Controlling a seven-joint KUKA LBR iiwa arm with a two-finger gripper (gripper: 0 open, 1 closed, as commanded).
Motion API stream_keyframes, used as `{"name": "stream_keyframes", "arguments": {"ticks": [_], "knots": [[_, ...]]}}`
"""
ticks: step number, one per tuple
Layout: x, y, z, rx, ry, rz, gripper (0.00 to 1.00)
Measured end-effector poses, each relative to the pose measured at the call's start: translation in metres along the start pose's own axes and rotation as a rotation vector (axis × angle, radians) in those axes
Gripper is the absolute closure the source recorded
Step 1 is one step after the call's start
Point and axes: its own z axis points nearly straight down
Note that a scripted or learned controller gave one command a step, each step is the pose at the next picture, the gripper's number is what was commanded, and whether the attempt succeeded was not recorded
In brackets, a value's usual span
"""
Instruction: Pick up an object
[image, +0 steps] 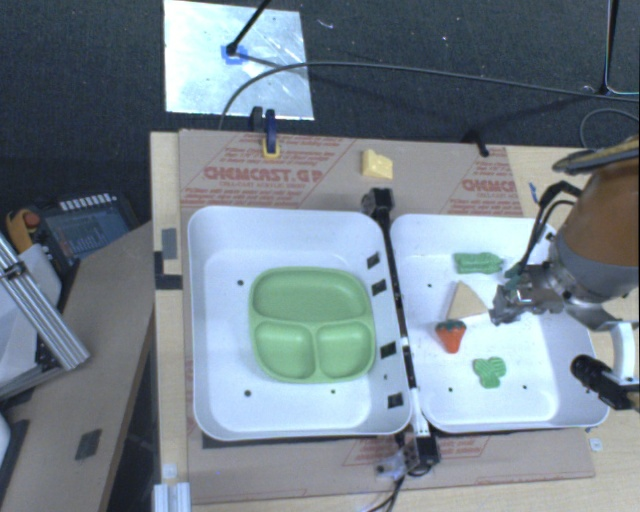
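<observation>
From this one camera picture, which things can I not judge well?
- Gripper: small and dark in the camera view; whether it is open or shut cannot be told.
- Tan wedge: its right end is covered by the gripper, so contact is unclear.
- Arm: cut off by the right edge.
- Small green piece: too small to name its shape.
- Yellow piece behind the bins: blurred.

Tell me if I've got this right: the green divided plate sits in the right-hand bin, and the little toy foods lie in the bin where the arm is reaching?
Not quite. The camera view shows the green divided plate in the left bin, not the right. The rest holds: the orange toy carrot, the tan wedge and two green pieces lie in the right bin, where the gripper reaches in.
</observation>
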Motion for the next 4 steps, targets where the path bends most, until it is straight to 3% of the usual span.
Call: {"name": "stream_keyframes", "arguments": {"ticks": [1, 4], "knots": [[0.000, 0.002, -0.039, 0.001, 0.000, 0.000, 1.00], [0.170, 0.044, -0.024, 0.004, 0.003, -0.006, 1.00]]}}
